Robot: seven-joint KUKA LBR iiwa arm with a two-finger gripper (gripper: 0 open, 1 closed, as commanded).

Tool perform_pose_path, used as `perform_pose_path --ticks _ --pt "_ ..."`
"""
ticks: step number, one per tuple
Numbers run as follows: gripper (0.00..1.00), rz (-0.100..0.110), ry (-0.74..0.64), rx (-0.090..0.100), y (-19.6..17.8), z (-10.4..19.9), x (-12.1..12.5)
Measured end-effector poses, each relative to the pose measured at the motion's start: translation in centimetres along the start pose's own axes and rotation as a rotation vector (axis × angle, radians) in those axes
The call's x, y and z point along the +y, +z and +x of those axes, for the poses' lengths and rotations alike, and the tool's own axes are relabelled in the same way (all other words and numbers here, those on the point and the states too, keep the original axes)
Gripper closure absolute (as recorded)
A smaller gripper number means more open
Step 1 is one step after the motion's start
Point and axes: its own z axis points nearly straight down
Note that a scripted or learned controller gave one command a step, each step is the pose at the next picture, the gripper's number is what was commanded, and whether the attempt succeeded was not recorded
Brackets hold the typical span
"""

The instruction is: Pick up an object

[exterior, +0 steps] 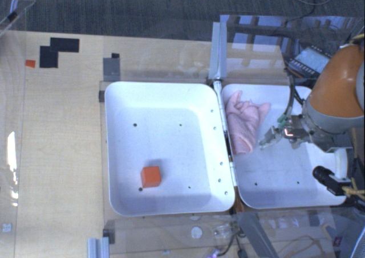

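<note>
Arm (336, 89) hiding right bin (274, 194) corner

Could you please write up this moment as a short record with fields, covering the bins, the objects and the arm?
left bin: holds an orange block near its front left
right bin: holds a crumpled pink cloth against its left wall
arm: reaches in from the right, over the right bin
hand: above the right bin, just right of the cloth, nothing seen held
bench: pale wood, black patches at far left
</note>
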Motion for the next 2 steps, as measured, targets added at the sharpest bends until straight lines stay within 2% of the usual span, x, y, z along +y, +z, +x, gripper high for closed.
perform_pose_path --ticks 1,2 --pt "0.00 -0.001 0.131 0.001 7.8 0.6 4.8" --pt "0.00 -0.013 0.044 0.000 9.4 1.1 11.5"
